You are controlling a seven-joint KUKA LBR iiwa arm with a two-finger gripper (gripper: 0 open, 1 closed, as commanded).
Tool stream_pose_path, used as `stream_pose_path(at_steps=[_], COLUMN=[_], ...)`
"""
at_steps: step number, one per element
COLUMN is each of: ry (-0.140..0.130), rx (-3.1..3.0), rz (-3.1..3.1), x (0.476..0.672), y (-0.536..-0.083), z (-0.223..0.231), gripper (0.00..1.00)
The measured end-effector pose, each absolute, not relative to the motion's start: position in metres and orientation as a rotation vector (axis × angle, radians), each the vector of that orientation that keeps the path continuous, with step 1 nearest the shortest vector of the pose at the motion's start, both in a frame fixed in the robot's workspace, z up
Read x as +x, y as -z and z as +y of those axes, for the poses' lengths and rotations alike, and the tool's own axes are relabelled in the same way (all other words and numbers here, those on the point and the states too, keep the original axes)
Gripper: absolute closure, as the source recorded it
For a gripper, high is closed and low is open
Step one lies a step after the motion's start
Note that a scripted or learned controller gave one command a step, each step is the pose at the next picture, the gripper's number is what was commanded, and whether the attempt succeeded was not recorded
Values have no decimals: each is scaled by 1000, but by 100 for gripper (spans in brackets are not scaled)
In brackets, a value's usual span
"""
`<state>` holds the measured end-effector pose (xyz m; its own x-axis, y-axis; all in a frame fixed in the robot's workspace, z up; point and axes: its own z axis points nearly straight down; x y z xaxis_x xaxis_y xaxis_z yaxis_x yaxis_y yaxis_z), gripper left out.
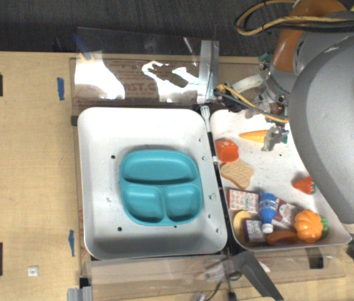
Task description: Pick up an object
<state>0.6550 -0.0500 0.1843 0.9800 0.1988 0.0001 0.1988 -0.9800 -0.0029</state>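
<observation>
The right bin (261,162) holds several toy foods. An orange carrot (250,135) lies near its back, with a red piece (227,150) and a bread slice (237,174) to its left front. My gripper (273,137) hangs low over the bin, just right of the carrot's thick end and close to it; I cannot tell whether it touches. A small red item (303,184) lies by the arm. Along the front sit a red-and-white carton (242,200), a blue bottle (267,208), an orange pumpkin (308,225), a yellow banana (239,221) and a brown sausage (281,236).
The left bin (101,137) holds a teal divided plate (161,185). A metal divider (208,74) stands between the bins at the back. The grey arm (336,124) covers the right bin's right side. Cables (239,99) loop near the wrist.
</observation>
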Motion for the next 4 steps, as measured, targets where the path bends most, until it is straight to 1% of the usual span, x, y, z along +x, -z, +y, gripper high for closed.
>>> stream_pose_path(at_steps=[2, 3, 4], ry=[0, 2, 0], rx=[-3123, -3123, -3123], rz=[-315, -306, -306], x=[661, 662, 661], y=[-184, -194, -194], z=[-13, -16, -16], gripper=[0, 100, 0])
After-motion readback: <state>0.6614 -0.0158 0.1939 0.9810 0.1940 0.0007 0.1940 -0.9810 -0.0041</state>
